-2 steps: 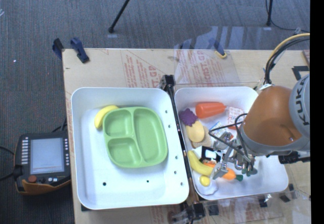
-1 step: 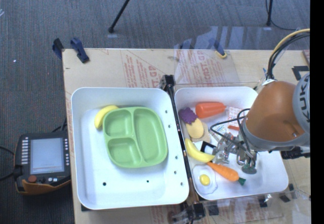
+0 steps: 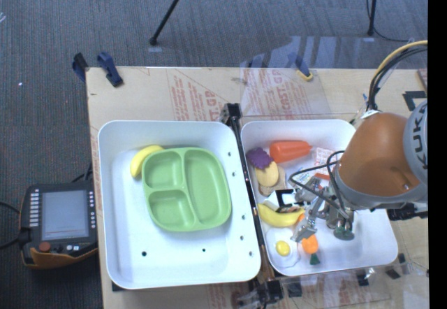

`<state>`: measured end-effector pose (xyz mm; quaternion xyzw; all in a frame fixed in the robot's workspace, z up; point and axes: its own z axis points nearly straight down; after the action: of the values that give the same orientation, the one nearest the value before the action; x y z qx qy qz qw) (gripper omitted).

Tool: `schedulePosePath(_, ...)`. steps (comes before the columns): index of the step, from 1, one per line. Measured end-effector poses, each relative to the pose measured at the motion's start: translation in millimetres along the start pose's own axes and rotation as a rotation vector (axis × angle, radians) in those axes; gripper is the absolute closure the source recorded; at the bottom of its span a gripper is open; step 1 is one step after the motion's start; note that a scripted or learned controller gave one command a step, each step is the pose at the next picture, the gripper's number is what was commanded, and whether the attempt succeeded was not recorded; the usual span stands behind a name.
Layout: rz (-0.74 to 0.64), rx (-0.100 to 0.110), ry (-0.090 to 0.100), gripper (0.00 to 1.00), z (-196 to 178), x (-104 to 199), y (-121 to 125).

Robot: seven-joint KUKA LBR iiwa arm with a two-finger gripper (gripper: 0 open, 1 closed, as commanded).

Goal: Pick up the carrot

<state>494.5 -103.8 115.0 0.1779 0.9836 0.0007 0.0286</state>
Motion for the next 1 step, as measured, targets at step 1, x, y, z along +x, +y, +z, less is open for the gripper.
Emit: schedulePosePath(1,-0.006,-0.001,-0.005,1.00,-10.2,-2.3,1.3)
